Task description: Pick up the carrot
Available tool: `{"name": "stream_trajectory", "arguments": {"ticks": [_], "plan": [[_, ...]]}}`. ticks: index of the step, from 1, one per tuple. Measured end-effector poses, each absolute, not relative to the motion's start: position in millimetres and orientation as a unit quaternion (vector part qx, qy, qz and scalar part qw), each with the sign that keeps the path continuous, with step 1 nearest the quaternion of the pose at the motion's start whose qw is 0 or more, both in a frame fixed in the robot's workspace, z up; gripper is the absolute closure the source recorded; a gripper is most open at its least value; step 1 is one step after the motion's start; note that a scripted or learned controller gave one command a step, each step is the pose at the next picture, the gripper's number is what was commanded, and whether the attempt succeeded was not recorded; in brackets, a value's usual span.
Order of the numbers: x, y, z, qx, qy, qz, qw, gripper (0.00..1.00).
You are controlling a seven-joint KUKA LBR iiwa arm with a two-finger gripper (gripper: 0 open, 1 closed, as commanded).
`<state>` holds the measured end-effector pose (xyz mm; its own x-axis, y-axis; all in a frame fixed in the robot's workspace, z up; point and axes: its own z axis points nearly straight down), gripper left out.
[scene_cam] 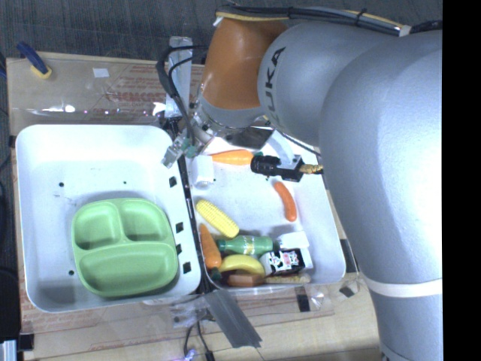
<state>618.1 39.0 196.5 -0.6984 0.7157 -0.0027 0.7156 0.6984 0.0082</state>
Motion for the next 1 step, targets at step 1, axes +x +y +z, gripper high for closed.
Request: {"name": "stream_trajectory", "arguments": {"ticks": [1], "plan": [[524.8, -7.6, 190.9, 0.585, 0.811, -0.0016, -0.002, 1.0]]}}
